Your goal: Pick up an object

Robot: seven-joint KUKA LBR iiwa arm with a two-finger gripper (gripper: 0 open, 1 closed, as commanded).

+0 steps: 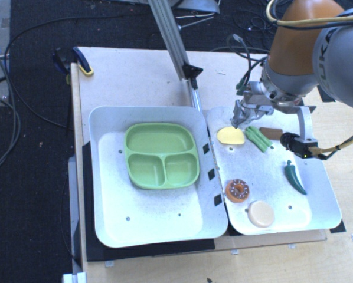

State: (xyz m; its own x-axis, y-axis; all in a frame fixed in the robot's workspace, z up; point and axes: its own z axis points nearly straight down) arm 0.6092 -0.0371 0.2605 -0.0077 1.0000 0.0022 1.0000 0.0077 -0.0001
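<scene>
In the right bin [318, 214] lie a yellow lemon-like piece [230, 136], a light green ridged piece [258, 139], a brown piece [271, 133], a dark green pepper [295, 178], a glazed doughnut [237, 190] and a cream round bun [261, 213]. My gripper [240, 120] hangs at the bin's far left, just above and behind the yellow piece. I see nothing between its fingers, and their spacing is unclear.
The left bin [105, 217] holds a green divided plate [162, 155]. A slanted metal pole [169, 31] rises behind the bins. A black connector with a cable [297, 144] hangs from the arm over the right bin. Cables lie on the dark floor around the bench.
</scene>
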